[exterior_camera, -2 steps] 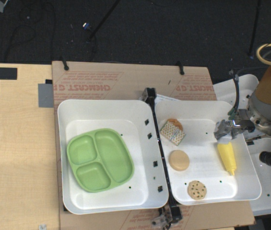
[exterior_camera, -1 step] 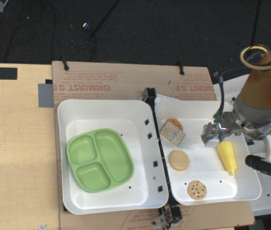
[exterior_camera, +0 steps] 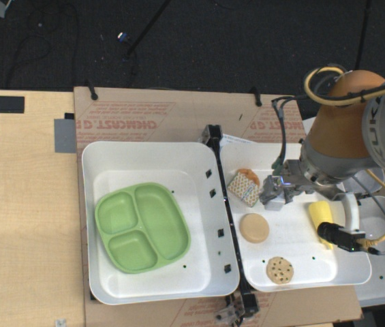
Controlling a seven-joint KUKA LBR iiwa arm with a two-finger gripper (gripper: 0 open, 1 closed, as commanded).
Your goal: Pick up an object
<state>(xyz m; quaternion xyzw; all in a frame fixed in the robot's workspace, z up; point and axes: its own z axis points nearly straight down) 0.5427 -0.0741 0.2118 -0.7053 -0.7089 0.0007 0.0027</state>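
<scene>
In the right bin (exterior_camera: 301, 268) lie a patterned tan-and-orange packet (exterior_camera: 244, 186) at the back left, a round tan bun (exterior_camera: 254, 228) in the middle, a chocolate-chip cookie (exterior_camera: 280, 270) at the front, and a yellow banana-like piece (exterior_camera: 320, 216) with a black end on the right. My gripper (exterior_camera: 276, 193) hangs low over the bin, just right of the packet and above the bun. Nothing shows between its fingers.
The left bin (exterior_camera: 103, 162) holds a green divided plate (exterior_camera: 142, 227). A black divider (exterior_camera: 223, 216) runs between the bins. The arm's grey body and orange band (exterior_camera: 345, 125) fill the space over the right bin's back right. Cardboard lies under both bins.
</scene>
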